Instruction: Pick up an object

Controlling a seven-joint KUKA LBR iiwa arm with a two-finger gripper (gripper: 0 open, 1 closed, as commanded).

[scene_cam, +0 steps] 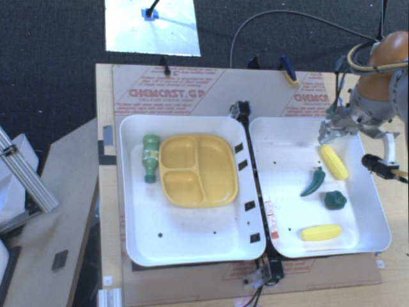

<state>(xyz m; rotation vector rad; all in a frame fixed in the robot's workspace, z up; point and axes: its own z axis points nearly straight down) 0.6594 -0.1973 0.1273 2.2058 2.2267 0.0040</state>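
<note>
A wooden surface (192,85) carries two white bins. In the right bin (374,235), the gripper (332,132) hovers at the far edge above a yellow plastic corn cob (333,162); nothing is held, finger opening cannot be told. A centred descent is advised.

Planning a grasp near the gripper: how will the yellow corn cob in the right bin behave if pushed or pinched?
The corn cob looks rounded and elongated, so it probably rolls sideways when nudged. Its smooth, plastic-looking surface may slip between fingers. It seems a small toy, likely light and stiff; the gripper sits just above its upper end.
</note>
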